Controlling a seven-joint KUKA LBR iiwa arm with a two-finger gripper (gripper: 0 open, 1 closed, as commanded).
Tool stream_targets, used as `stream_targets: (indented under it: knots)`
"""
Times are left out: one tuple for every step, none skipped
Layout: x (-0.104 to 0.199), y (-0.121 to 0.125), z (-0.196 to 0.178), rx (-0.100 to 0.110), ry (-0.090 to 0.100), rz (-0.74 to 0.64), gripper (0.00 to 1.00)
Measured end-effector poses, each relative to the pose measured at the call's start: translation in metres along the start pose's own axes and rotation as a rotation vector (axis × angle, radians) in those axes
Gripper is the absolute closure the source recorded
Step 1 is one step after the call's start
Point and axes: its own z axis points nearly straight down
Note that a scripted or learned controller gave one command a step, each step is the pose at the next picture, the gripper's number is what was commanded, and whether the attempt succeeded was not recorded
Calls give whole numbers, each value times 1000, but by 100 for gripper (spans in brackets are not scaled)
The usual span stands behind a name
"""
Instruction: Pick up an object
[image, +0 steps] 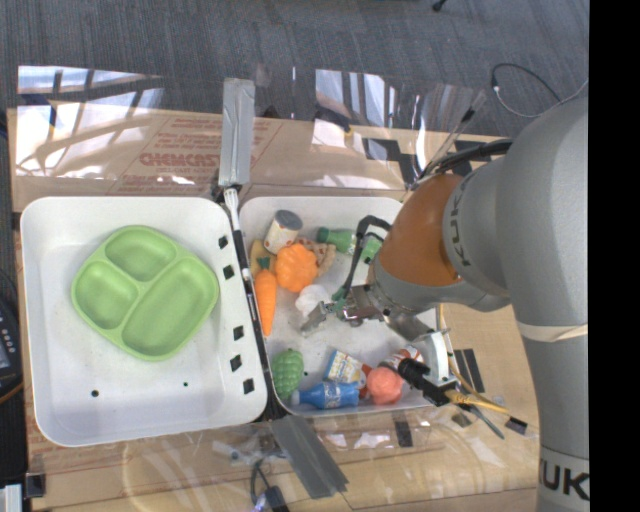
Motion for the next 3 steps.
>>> stream_targets:
  knots:
    - [11, 87, -60, -3, -1, -3, 0]
    - [24, 92, -8, -14, -12, -167, 0]
    - [27, 93, -19, -15, -10, -174, 100]
